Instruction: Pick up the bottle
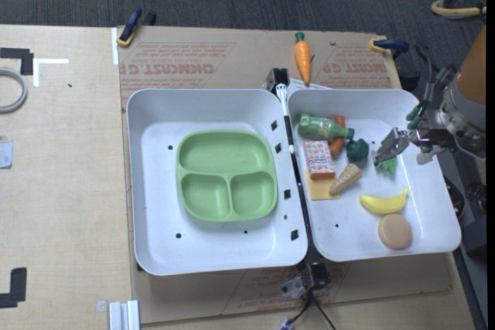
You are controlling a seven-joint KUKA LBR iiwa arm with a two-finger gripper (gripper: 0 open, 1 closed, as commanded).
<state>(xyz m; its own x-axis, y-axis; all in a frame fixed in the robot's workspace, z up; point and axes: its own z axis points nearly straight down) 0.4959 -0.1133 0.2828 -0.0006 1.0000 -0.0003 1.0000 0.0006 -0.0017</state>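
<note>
With the bottle (319, 124) lying on its side at 11 o'clock in the right bin (429, 247), beside the carrot, direct the pincer (393, 144), fingers narrowly parted and empty at 3 o'clock, across the bottle's body before closing.

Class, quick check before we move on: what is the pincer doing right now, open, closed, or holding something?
Pincer: over the right bin, beside a green item; open or closed cannot be told. The bottle lies apart from it, not held.
</note>
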